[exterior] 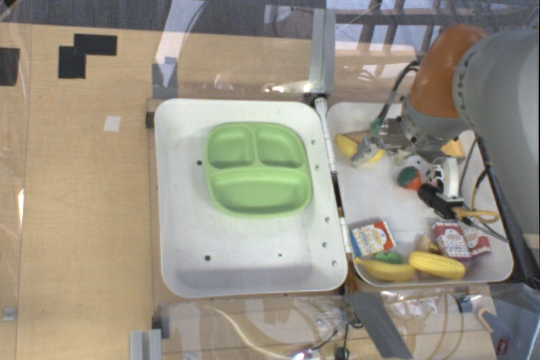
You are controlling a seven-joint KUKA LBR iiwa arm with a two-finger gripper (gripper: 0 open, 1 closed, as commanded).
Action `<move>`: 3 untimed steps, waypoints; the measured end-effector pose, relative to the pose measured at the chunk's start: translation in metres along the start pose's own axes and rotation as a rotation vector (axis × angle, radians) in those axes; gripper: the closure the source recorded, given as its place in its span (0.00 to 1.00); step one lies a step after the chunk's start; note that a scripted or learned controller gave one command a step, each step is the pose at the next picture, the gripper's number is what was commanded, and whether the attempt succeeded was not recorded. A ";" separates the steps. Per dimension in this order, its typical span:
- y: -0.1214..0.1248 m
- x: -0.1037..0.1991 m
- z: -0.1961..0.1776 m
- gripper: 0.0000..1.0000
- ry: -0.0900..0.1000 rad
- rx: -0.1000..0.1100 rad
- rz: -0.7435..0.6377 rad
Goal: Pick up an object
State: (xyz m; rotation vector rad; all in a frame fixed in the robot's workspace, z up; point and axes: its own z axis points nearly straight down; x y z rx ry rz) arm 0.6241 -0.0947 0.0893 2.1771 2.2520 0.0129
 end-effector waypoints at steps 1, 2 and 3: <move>0.002 0.003 -0.012 1.00 0.002 -0.005 -0.008; 0.003 0.003 -0.013 0.00 0.002 -0.005 -0.008; 0.003 0.003 -0.013 0.00 0.002 -0.005 -0.008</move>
